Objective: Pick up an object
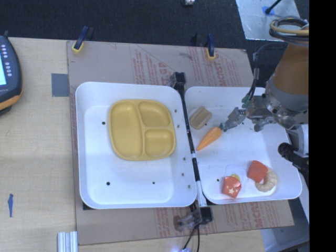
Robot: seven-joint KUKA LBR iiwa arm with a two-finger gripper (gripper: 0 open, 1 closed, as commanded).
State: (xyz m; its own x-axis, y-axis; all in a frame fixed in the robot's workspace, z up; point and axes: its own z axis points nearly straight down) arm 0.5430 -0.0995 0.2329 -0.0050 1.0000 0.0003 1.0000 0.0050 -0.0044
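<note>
Yellow divided plate (pixel 142 128) in the left bin (pixel 89 140). In the right bin (pixel 294 193): tan block (pixel 200 117), then toy carrot (pixel 210 138) near the divider, green tip toward the gripper (pixel 234 118). Probably light, rigid, smooth plastic; tapered, so best pinched across the thick orange middle. Cannot tell claw spread from here.

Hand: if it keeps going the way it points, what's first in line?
Likely the carrot. The hand points down-left in the right bin, with the carrot's green top just ahead; height above it is unclear.
</note>
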